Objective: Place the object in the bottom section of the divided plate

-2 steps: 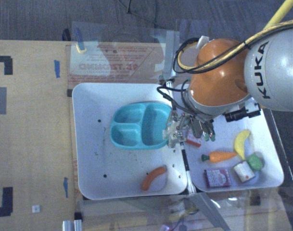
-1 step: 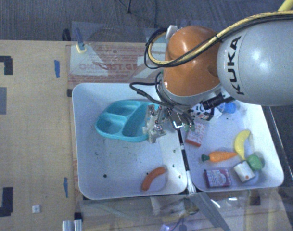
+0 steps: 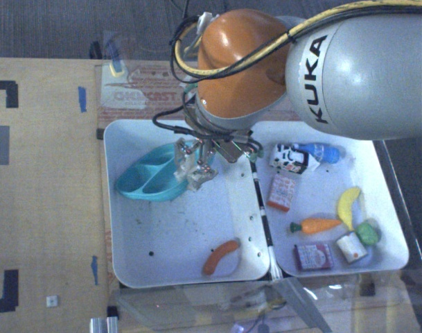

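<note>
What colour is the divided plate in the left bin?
The divided plate is teal blue, as the camera view shows it at the left bin's upper left.

I see a glossy orange band (image 3: 238,54) over smooth grey arm casing (image 3: 363,75); divided plate (image 3: 152,175) looks like smooth teal plastic; bins (image 3: 127,255) matt white plastic; tabletop (image 3: 44,186) matt, wood-like.
</note>
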Robot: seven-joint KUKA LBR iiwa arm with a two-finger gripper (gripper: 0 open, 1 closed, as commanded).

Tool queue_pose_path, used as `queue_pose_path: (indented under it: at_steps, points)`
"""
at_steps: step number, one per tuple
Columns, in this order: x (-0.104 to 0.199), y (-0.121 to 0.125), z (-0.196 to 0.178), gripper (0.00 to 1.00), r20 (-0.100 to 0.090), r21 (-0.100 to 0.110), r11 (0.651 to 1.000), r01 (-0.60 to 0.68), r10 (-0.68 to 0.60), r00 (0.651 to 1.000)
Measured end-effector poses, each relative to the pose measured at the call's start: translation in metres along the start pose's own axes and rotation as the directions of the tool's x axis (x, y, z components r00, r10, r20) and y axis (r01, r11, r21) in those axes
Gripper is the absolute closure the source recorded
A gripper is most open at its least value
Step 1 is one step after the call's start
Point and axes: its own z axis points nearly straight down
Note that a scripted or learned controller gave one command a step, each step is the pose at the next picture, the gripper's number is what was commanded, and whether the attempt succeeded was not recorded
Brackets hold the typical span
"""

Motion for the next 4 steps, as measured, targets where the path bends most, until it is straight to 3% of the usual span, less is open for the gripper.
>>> queue_pose_path:
  at_steps: [1, 2, 3, 4]
  points:
    - [-0.012, -0.039, -0.011, 1.00, -0.005, -0.003, 0.972, 0.233, -0.233, 0.972]
    - [0.052, -0.010, 0.089, 1.00, -0.001, -0.002, 0.867, 0.498, -0.498, 0.867]
    - [0.103, 0.010, 0.129, 1.00, -0.001, 0.000, 0.882, 0.472, -0.472, 0.882]
    - [0.100, 0.013, 0.128, 0.00, 0.007, 0.001, 0.880, 0.475, -0.475, 0.880]
